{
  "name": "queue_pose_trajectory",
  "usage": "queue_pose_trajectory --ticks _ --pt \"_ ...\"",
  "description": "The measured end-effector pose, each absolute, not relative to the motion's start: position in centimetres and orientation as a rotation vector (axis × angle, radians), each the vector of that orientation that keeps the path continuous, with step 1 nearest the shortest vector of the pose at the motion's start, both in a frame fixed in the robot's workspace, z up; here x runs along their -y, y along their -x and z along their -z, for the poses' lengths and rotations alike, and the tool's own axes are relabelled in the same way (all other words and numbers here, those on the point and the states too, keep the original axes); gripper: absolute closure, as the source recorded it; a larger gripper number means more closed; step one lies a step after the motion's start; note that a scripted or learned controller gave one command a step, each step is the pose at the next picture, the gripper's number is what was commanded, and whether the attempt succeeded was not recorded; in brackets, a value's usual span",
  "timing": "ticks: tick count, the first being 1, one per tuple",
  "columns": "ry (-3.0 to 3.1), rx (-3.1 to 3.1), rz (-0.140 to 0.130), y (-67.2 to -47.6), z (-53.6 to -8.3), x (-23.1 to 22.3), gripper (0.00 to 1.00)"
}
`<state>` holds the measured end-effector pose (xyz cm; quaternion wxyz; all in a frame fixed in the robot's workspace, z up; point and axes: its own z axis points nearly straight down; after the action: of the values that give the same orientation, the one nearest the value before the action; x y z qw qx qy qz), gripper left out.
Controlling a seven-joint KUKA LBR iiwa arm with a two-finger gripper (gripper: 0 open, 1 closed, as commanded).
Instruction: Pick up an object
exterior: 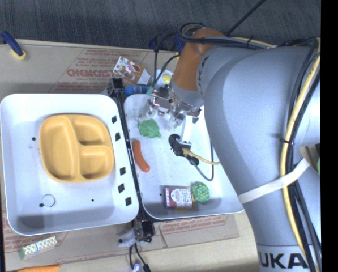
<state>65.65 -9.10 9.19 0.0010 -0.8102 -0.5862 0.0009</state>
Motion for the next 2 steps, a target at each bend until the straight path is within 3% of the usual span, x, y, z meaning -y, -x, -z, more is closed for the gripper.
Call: queue_pose_trajectory --ticks 1,2 --pt "2.767 1.475 -0.009 -64.3 -9.1 9.2 0.0" --pt "2.787 1.442 -0.003 -64.8 -13.4 9.1 0.0"
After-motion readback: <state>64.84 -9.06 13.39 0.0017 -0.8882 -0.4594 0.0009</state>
